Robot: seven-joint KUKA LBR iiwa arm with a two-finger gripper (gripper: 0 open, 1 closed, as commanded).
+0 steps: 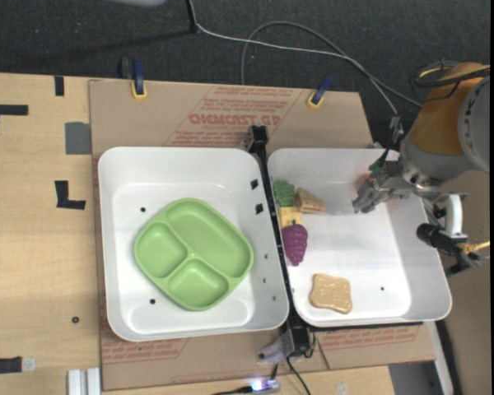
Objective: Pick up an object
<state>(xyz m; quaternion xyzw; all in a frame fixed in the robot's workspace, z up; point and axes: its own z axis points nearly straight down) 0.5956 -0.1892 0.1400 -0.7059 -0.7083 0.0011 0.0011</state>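
Two white bins on a cardboard-covered bench, arm over the right one.

The left bin [115,188] holds a green divided plate [193,253]. In the right bin [412,295], purple grapes [295,243], a green piece [283,192] and yellow bits [300,208] cluster by the left wall; a toast slice [331,294] lies near the front. The gripper [367,197] hangs above the bin's far right part, nothing visible between its fingers.

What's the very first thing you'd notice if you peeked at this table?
The big bright green plate with three sections jumps out first, lying in the left white bin. Next come the toy foods in the right white bin: purple grapes near its left wall and a slice of toast near the front. The robot's gripper hangs over that bin's right part.
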